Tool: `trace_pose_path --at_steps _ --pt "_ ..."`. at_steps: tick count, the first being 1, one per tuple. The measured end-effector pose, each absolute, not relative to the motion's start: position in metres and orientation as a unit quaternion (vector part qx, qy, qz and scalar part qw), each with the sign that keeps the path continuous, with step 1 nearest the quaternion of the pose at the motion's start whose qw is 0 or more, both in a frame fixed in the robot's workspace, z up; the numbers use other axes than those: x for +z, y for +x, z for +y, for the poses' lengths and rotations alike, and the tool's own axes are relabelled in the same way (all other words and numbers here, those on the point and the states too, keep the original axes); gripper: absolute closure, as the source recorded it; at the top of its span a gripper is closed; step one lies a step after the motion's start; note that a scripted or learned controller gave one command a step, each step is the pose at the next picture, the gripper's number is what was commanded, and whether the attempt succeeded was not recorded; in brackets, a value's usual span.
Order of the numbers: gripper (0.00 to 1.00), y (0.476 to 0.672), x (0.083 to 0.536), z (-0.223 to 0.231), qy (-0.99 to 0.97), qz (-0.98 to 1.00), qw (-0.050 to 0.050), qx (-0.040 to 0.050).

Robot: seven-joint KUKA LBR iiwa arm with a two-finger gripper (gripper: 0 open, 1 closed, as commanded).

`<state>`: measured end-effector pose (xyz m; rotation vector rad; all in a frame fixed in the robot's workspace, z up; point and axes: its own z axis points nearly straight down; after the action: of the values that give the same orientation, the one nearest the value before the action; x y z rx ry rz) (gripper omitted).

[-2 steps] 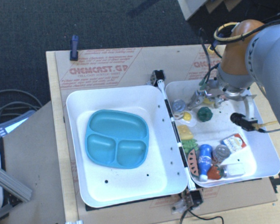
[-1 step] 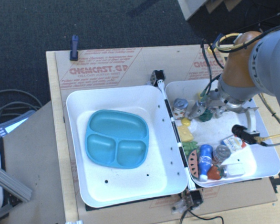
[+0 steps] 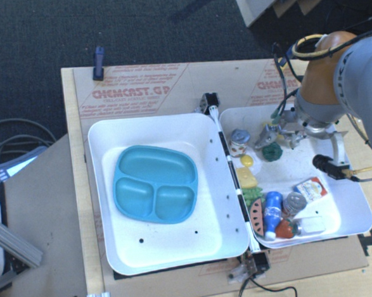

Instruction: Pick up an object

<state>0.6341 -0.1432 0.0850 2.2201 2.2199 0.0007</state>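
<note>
Objects (image 3: 276,209) crowd the right bin (image 3: 349,212) — a green ball (image 3: 272,151) sits just beneath the hand (image 3: 278,134), whose grip I cannot tell. Left of that bin, the other bin (image 3: 106,182) holds a blue divided plate (image 3: 155,184).

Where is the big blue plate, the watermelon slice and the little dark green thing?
blue plate (image 3: 155,183), camera view, on the ridge where its three sections meet
watermelon slice (image 3: 257,215), camera view, on its red flesh
dark green thing (image 3: 272,151), camera view, on its top
</note>
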Motion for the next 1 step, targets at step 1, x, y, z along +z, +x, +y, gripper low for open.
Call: trace_pose_path --at_steps 1 --pt "1.00 0.6348 0.0954 -0.1429 0.707 0.707 0.002 0.0008"
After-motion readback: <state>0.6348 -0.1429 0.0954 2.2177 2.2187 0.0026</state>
